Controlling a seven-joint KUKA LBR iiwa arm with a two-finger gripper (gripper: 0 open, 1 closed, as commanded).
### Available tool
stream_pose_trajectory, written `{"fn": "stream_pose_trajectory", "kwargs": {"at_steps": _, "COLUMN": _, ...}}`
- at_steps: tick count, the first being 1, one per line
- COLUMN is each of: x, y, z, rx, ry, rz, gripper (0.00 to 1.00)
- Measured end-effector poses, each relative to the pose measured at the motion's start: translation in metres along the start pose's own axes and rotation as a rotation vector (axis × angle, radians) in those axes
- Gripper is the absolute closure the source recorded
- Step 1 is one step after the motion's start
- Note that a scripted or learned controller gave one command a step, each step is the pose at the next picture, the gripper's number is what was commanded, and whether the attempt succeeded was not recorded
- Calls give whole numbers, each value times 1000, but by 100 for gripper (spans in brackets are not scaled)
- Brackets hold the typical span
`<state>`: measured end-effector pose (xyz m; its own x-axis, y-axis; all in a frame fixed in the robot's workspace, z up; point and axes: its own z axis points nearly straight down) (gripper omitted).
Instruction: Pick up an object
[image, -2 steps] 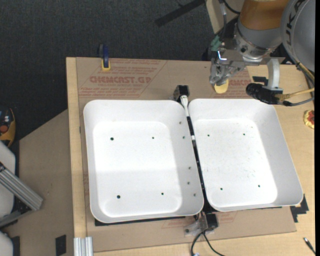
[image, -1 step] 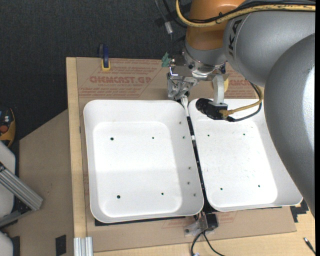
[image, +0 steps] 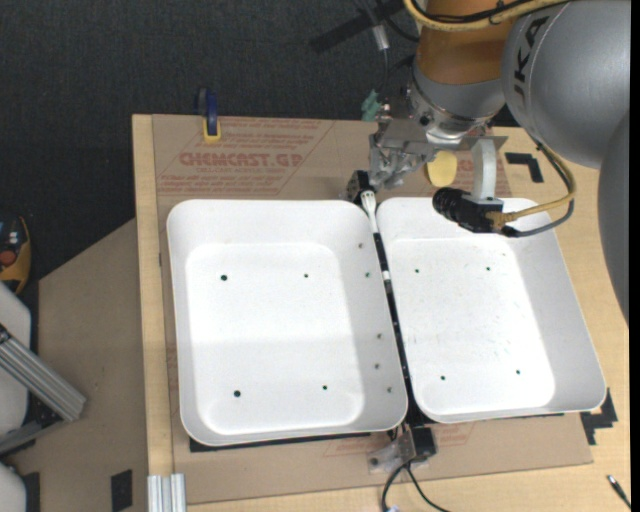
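While arm (image: 470, 50) hovers past right bin's (image: 560, 300) far edge, pale yellow object (image: 441, 166) beside jaws (image: 400, 165); grip state unclear; I'd recentre before descending

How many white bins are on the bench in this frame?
2: left bin and right bin, side by side, touching along the middle; the arm overhangs the right bin's far edge.

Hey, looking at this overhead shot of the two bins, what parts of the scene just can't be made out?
- Gripper: a dark, small tangle under the wrist; open or shut is unreadable.
- Yellowish object beside it: partly covered by the wrist, identity unclear, held or not unclear.
- Arm: cut off by the top and right edges.
- Blue-and-yellow item on the board: too small to identify.
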<state>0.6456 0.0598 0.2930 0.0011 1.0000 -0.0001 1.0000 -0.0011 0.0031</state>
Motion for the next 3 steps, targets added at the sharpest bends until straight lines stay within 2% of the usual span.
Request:
{"fn": "stream_pose_trajectory", "kwargs": {"at_steps": 1, "x": 9, "y": -27, "z": -35, "rx": -1, "ry": 1, "rz": -2, "gripper": 100}}
{"fn": "stream_pose_trajectory", "kwargs": {"at_steps": 2, "x": 10, "y": 21, "z": 17, "rx": 1, "ry": -1, "rz": -2, "gripper": 100}}
{"fn": "stream_pose_trajectory", "kwargs": {"at_steps": 3, "x": 4, "y": 16, "z": -20, "rx": -3, "ry": 0, "rz": -1, "gripper": 100}}
